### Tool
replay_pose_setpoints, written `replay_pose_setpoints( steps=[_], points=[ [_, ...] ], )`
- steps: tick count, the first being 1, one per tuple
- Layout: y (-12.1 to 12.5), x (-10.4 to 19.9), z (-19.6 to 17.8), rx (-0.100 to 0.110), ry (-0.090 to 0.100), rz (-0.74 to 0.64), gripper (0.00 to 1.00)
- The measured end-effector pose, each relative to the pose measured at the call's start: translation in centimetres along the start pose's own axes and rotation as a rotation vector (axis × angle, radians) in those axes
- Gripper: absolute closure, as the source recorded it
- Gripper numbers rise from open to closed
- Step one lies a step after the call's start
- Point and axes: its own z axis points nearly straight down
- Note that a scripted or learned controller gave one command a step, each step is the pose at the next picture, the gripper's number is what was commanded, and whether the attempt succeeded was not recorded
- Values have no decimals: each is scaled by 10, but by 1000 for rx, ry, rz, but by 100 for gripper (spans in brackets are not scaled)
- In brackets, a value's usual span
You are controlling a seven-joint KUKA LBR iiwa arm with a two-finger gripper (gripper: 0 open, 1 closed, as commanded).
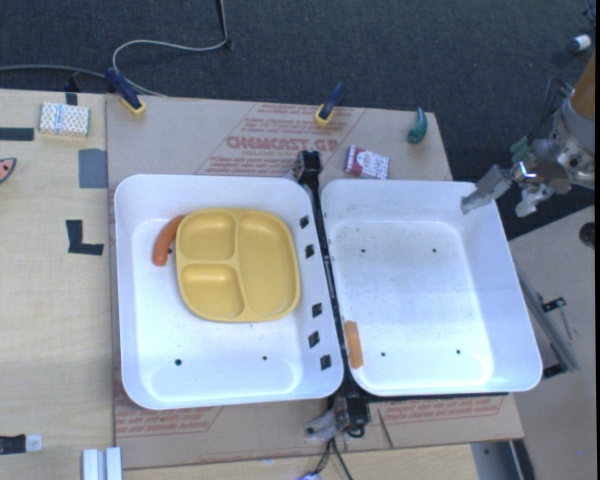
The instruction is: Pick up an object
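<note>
claw [502, 194] spread, holding nothing | one yellow plate [238, 265] | two orange carrots [165, 240]

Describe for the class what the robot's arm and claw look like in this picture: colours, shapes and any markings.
At the view's right edge, the claw is pale grey metal with two slim fingers, joined to a blocky silver-grey wrist. Above the wrist sits a patch of the orange band. No lettering can be made out on it.

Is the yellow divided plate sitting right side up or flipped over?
Right side up: the yellow plate shows its three compartments facing the camera, flat in the left bin.
</note>
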Motion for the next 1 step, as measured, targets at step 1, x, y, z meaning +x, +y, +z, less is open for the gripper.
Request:
replay_pose_setpoints(
  steps=[1],
  points=[
    [42, 51, 44, 1, 2, -1, 0]
  ],
)
